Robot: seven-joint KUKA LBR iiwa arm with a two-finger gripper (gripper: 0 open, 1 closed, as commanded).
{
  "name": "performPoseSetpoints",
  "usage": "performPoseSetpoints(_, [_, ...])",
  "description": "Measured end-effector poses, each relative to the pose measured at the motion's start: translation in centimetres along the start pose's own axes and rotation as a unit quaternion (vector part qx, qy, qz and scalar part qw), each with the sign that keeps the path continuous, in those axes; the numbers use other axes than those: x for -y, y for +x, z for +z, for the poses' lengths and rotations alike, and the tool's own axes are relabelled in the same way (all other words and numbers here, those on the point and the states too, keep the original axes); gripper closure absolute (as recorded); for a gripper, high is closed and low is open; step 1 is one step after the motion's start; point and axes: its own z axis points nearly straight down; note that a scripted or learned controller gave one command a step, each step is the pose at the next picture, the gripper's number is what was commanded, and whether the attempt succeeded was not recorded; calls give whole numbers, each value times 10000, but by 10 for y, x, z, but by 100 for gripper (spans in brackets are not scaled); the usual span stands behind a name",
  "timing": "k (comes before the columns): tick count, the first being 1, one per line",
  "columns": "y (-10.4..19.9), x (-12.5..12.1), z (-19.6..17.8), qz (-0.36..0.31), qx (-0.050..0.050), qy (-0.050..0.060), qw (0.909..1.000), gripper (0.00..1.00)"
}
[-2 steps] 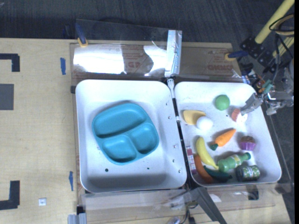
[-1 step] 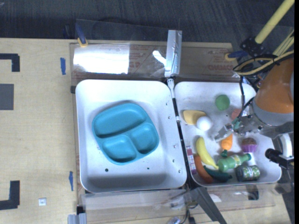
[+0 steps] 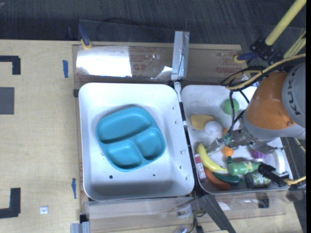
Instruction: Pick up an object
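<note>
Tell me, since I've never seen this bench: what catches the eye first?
A bright blue divided plate lies alone in the left bin. The arm's orange band hangs over the right bin, above a heap with a yellow banana and a green bottle.

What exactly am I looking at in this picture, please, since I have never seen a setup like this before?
You are looking down at a slant from one fixed camera above a bench. The grey and orange shape on the right is a robot arm reaching in; its gripper hangs low over the right bin. That bin holds a jumble of toy food and small items, among them a banana, a green bottle, a white ball and a green ball. The left bin holds a blue divided plate. I cannot tell whether the gripper has hold of anything.
</note>
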Motion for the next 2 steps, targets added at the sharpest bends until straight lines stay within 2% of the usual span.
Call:
performPoseSetpoints(1, [15,-13,-97,-1566,-29,18,9877,0])
performPoseSetpoints(2, [-28,-1,0,-1468,-20,14,9892,0])
